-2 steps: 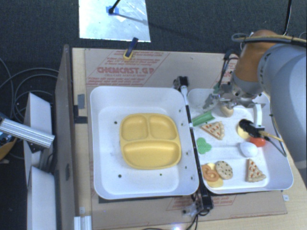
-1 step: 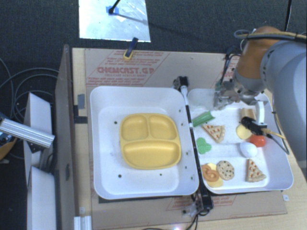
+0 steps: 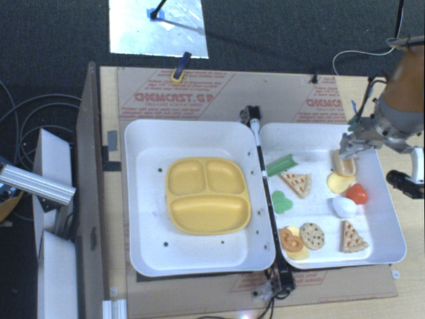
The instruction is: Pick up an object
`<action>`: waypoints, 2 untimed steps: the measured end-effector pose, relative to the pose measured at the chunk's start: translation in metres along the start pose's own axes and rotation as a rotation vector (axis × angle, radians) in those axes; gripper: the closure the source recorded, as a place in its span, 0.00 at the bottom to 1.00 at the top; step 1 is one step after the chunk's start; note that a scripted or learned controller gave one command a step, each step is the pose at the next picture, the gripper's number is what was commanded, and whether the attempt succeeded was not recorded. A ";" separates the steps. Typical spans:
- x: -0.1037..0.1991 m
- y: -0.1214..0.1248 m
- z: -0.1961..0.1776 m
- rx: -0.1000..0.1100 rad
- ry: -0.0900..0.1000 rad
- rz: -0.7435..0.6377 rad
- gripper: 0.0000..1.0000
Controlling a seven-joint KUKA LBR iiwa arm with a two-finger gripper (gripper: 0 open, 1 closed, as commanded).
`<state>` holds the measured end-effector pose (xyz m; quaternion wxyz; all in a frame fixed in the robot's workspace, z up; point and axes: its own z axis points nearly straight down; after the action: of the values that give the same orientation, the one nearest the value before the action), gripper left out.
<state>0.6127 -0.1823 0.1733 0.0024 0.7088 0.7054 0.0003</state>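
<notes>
Camera view, hand (image 3: 350, 153) above toy foods (image 3: 297, 183)

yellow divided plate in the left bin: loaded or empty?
Empty. The yellow divided plate shows three bare compartments; the toy food lies in the right bin.

Divided plate (image 3: 207, 196) in left bin (image 3: 143, 178), toy foods (image 3: 312, 208) right.

The arm (image 3: 404, 92) runs off the right edge, and the pincer (image 3: 352, 148) partly hides a tan piece (image 3: 345, 165).
</notes>
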 end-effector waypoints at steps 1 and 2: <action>0.004 0.002 0.004 0.001 0.002 -0.007 0.00; -0.026 0.009 0.068 0.002 0.001 -0.005 0.00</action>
<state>0.6221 -0.2083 0.1057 0.0014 0.7071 0.7071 -0.0003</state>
